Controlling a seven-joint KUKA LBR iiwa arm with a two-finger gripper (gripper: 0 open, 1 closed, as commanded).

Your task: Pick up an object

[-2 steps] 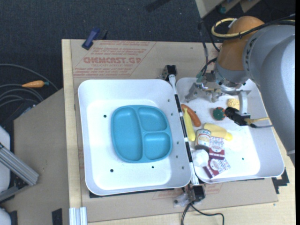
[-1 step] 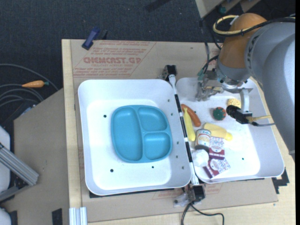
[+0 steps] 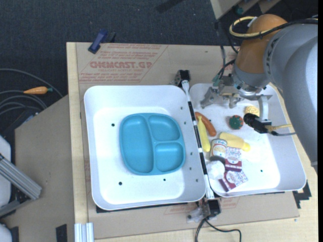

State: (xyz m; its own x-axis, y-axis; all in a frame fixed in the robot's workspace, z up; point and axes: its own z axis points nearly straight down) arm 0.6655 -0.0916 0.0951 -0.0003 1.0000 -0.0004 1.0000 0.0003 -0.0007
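The robot's jaws [image 3: 220,98] hang over the right bin's [image 3: 287,178] far end; whether they are apart cannot be told. Toy food [image 3: 227,147] lies just beyond them. A blue plate [image 3: 152,143] fills the left bin [image 3: 101,110].

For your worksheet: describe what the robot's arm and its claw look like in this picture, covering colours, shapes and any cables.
The arm is thick, rounded and smooth, light grey, with an orange band just above the wrist. A yellowish cable loops beside that band. Below it sits a grey metal wrist piece, and the claw is a small grey metal assembly with thin wires running alongside.
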